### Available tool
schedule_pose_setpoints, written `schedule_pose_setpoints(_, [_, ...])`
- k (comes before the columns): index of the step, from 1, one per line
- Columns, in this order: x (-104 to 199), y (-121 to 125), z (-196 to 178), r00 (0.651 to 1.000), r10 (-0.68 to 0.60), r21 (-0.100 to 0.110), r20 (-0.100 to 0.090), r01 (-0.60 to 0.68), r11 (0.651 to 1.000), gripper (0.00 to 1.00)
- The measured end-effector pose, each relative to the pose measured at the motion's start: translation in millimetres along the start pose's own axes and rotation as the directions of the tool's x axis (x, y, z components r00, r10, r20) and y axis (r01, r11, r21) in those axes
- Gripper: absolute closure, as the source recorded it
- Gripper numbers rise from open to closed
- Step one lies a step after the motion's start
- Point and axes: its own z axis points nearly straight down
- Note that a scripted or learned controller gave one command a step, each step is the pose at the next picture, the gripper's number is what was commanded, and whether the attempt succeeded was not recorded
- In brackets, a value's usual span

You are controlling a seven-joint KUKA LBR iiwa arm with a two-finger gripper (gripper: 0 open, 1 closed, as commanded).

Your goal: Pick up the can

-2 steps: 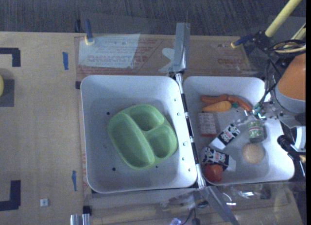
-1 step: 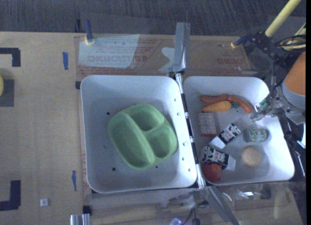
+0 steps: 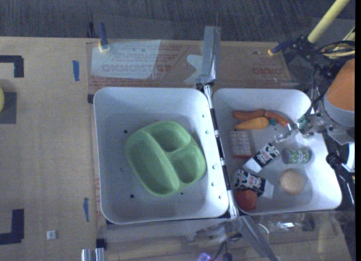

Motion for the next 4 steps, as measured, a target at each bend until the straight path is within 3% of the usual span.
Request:
schedule_pose_setpoints(1, [2.8, -14.8, 9.7, 1.000, 0.000, 0.019, -0.013, 0.001, 1.000, 0.00])
schedule_pose_setpoints(2, [-7.7, -13.3, -7.1, 1.000, 0.006, 0.006, 0.013, -0.006, 1.000, 1.00])
schedule_pose_setpoints(3, [0.5, -11.2, -5.1, 1.000, -0.003, 0.011, 0.000, 0.003, 1.000, 0.00])
schedule_pose_setpoints(4, [4.3, -41.8, 8.4, 1.000, 0.020, 0.023, -0.020, -0.019, 1.000, 0.00])
